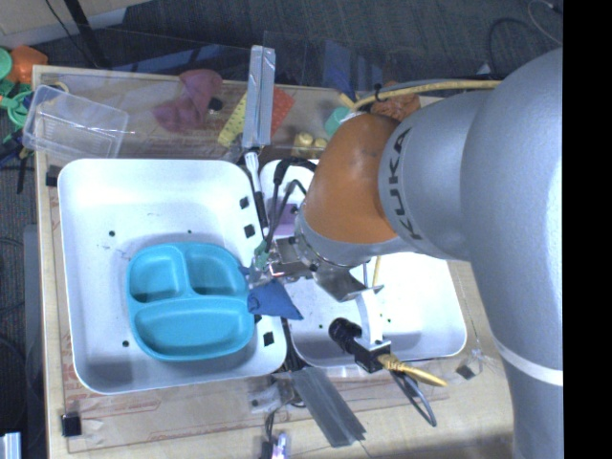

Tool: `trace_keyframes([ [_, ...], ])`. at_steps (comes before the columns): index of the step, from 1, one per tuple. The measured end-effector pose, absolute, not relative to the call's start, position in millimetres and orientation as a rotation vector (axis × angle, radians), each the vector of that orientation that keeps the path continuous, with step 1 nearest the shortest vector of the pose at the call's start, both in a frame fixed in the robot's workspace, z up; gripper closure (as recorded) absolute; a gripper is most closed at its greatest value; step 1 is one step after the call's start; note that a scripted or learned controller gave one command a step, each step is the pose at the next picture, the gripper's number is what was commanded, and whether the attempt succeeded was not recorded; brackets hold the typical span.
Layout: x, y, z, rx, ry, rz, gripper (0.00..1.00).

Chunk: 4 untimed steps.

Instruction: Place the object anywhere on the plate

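Mid-frame, the claw (271,268) grips a dark blue object (274,299) beside the turquoise plate's (186,299) right edge.

arm (459,180): reaches in from right, bent leftward | gripper (271,268): low, pointing left
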State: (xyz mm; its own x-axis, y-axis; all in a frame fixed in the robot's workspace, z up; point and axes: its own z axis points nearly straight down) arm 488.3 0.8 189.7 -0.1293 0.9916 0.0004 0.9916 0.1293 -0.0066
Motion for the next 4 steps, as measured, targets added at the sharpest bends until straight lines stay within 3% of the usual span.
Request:
trace_keyframes([
  [1, 488.8, 0.2, 190.4, -2.073, -2.357, 0.005, 0.0],
  [2, 479.5, 114.8, 109.6, -1.885, -2.521, -0.013, 0.0],
  [3, 555.6, 124.0, 116.4, -1.855, -2.531, 0.004, 0.0],
  [4, 622.0, 29.9, 192.4, -1.945, -2.467, 0.001, 0.0],
])
